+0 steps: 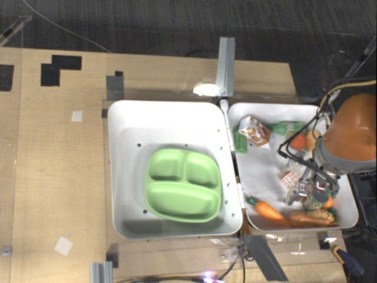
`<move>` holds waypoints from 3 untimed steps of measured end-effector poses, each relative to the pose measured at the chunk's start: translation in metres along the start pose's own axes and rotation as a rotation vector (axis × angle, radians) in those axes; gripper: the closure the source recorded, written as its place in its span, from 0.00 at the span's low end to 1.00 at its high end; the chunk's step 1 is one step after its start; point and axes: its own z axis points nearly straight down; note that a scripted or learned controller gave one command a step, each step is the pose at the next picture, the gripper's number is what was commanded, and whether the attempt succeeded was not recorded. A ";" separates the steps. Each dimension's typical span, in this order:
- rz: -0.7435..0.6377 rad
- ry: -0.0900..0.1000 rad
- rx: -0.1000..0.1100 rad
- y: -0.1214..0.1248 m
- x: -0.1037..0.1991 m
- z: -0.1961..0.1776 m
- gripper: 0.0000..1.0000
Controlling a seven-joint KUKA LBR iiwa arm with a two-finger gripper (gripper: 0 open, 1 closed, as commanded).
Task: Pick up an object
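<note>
The gripper (309, 192) hangs low in the right bin (268, 158), near that bin's front right corner, under the arm's (353, 135) orange band and grey wrist. Cables and metal parts crowd around it, and whether it is spread or closed on anything cannot be told from this view. Just beneath it sits one small round thing, dark green with a lighter top, possibly a can (315, 202), partly hidden by the gripper hardware; contact between them cannot be judged.

The objects to pick are all in this right bin. Along the front wall lie two long items: one orange carrot (268, 210) toward the left, and beside it, toward the right, one brown piece like a bread roll or sausage (311, 219). One small pale crumpled packet (288, 178) lies just left of the gripper. Toward the back, one brown and white carton (255, 131) lies tilted, with one green item (241, 142) by the bin's left wall and another green piece (288, 127) behind. One small orange-red thing (298, 141) shows by the cables.

The left bin (129, 158) holds one light green divided plate (182, 184) with three compartments, two small ones at the back and one long one at the front. There are two white bins in all, side by side and touching at their shared rim, on a wooden bench (53, 175).
</note>
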 end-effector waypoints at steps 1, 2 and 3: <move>-0.371 -0.012 0.005 0.037 0.031 -0.003 0.00; -0.288 0.001 -0.002 0.045 -0.059 0.002 0.00; -0.278 0.002 -0.002 0.034 -0.011 0.000 0.00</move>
